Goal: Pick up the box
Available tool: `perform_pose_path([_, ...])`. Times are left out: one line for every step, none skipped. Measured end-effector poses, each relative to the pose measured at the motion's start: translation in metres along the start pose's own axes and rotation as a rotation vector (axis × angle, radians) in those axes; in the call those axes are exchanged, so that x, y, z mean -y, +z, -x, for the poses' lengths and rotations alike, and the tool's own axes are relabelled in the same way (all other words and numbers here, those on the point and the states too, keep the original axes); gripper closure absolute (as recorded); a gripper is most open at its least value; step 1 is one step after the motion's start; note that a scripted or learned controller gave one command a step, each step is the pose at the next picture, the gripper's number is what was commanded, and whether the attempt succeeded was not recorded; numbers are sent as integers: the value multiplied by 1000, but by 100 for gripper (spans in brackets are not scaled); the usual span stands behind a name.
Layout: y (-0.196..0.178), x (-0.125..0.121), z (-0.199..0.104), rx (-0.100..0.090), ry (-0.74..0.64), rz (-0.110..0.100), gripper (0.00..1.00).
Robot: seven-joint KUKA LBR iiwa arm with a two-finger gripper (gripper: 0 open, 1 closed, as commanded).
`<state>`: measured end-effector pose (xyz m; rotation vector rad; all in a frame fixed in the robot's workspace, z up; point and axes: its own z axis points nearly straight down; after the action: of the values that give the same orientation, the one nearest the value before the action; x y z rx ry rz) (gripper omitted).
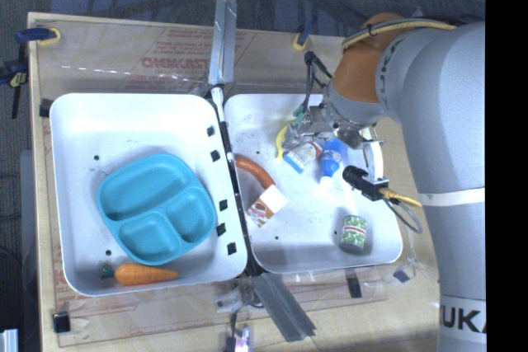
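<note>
The box (pixel 266 204) is a small white carton with an orange-brown end. It lies tilted on the floor of the right bin (pixel 313 260), near the bin's left wall and just below a brown sausage (pixel 254 170). My gripper (pixel 310 133) hangs at the back of the same bin, up and to the right of the box and well apart from it. It sits low over a cluster of small items: a blue-and-white packet (pixel 300 155), a blue bottle (pixel 329 160) and a yellow piece (pixel 285 141). The wrist hides part of that cluster.
A green patterned can (pixel 354 232) stands at the right bin's front right. The left bin (pixel 74 119) holds a blue divided plate (pixel 157 206) and a carrot (pixel 144 274) at its front edge. A black cable with a yellow tip (pixel 371 185) hangs from the arm.
</note>
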<state>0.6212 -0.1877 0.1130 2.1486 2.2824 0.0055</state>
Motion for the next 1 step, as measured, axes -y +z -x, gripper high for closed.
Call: perform_pose_path([0, 0, 0, 0, 0, 0, 0])
